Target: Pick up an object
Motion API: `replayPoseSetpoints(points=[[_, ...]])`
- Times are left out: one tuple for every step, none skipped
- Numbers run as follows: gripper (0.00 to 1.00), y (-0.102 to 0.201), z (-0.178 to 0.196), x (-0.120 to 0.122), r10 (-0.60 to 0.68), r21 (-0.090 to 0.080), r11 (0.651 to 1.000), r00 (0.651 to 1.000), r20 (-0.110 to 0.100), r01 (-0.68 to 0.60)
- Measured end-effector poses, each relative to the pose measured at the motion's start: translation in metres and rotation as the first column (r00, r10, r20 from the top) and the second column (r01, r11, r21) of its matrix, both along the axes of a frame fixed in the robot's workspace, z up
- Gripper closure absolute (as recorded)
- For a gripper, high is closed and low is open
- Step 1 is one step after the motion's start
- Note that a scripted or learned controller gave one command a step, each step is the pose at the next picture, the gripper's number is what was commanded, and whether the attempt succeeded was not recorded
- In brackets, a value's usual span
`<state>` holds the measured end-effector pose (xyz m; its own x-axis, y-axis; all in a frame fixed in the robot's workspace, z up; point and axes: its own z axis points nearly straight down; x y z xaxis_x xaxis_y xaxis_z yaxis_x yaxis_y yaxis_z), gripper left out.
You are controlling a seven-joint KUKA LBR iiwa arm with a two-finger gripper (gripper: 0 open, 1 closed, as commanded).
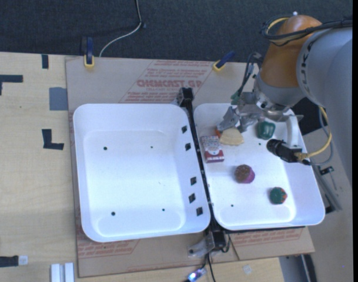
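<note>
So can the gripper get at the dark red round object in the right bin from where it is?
Probably yes. The dark red round object lies apart from its neighbours on the right bin floor, nothing over it; the gripper hangs nearby above the pale flat piece.

The gripper [233,121] overlaps the upper edge of the pale object [231,137], its jaws too small and dark to resolve, and the arm [320,57] is cut off at the right edge.

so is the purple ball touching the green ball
Apart. The camera view shows bare white bin floor between the purple ball and the green ball, which lies nearer the bin's lower right corner.
</note>
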<state>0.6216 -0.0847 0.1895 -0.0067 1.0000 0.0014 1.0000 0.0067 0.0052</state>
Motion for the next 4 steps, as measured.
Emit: replayPoseSetpoints(points=[[1.0, 0.073, -0.006, 0.012, 0.002, 0.001, 1.0, 1.0, -0.006, -0.002], [1.0, 0.112, -0.006, -0.048, -0.003, 0.0, 1.0, 1.0, -0.012, 0.003], [1.0, 0.107, 0.008, -0.075, -0.006, -0.001, 1.0, 1.0, -0.01, 0.006], [1.0, 0.059, 0.058, -0.035, -0.008, -0.004, 1.0, 1.0, -0.001, 0.008]])
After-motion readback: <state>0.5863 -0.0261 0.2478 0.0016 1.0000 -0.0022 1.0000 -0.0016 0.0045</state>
